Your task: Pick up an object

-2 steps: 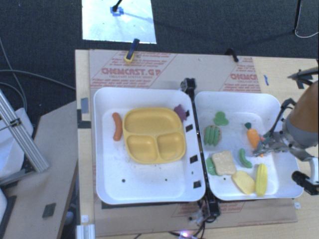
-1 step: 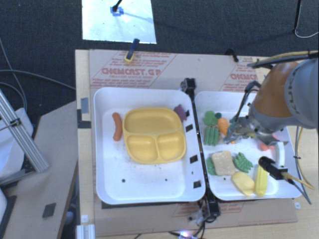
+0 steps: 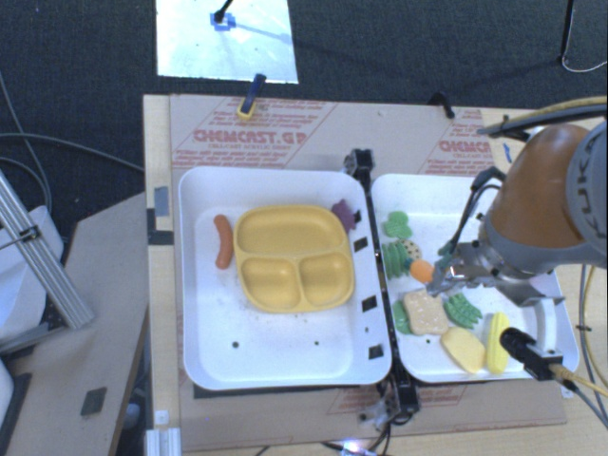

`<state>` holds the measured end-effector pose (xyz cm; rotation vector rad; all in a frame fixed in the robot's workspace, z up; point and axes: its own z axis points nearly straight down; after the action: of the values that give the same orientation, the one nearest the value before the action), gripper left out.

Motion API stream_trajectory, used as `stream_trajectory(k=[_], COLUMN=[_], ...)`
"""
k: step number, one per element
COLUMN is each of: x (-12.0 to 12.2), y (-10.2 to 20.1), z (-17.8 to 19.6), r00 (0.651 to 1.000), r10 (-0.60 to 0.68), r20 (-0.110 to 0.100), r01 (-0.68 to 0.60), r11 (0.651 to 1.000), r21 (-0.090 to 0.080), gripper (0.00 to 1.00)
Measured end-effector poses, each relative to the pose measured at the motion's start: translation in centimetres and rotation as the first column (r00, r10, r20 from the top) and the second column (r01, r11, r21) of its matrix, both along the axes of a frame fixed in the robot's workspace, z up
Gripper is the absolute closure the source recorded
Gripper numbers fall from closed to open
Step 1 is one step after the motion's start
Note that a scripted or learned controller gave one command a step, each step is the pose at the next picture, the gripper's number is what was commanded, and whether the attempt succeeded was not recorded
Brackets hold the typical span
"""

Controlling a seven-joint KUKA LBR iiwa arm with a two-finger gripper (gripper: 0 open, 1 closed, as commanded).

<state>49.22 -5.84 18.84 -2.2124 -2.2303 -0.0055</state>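
The arm (image 3: 546,193) reaches in from the right and hangs over the right bin (image 3: 432,193). Its tool (image 3: 446,275) is down low among the toy foods there. The tool looks like it sits right at a small orange piece (image 3: 421,271), maybe a toy carrot, which lies just to the tool's left and seems to touch it. The view is too blurry here to say how wide the tool stands or if it has hold of anything.

Just below the tool lies a tan toast slice (image 3: 425,313). To the right of the toast is a green leafy piece (image 3: 463,308). Lower down lie a pale yellow piece (image 3: 464,350) and a bright yellow piece (image 3: 496,342), side by side near the bin's front edge. Up and to the left of the tool is a green broccoli-like piece (image 3: 395,224), and a green piece with dots (image 3: 404,252) lies under that.

The left bin (image 3: 285,364) holds a yellow tray (image 3: 290,256) with three parts. An orange hot dog (image 3: 223,241) lies just left of the tray. A small purple piece (image 3: 344,214) sits at the tray's top right corner. Both bins rest on the worktop (image 3: 285,136).
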Motion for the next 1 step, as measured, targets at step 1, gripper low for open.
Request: stream_trajectory(k=[1], x=[7.71], y=[-4.11], z=[-7.76], r00=[1.0], r10=[-0.005], r20=[0.001], r01=[0.005], r11=[1.0], r21=[-0.005], gripper=[1.0])
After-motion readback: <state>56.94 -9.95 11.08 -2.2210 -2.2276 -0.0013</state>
